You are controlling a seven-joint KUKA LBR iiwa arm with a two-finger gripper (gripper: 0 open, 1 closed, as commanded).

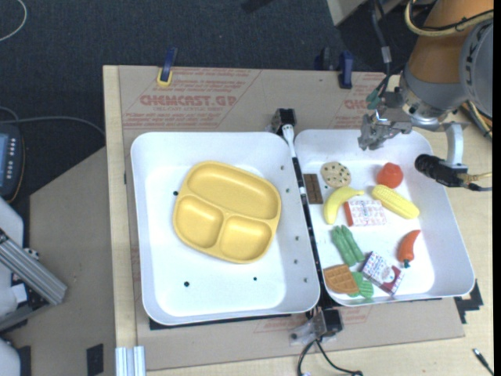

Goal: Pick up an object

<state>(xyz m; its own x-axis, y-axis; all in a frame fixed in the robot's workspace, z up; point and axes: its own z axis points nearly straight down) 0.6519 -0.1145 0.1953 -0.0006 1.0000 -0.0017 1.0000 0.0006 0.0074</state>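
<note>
The gripper [379, 134] hangs over the far edge of the right bin [454, 241], above bare white floor, gripping nothing; whether it is released or clenched, I cannot tell. The nearest pickable things are the cookie [335, 173], the tomato [391, 175], the corn [395, 201] and the banana [341, 201], all just near of it in that bin. They look like light, stiff plastic toys, likely slick and apt to roll. The tomato, round, would want a grip across its middle; the corn and banana across their narrow width. The yellow tray [226, 211] sits in the left bin [153, 210].
</note>
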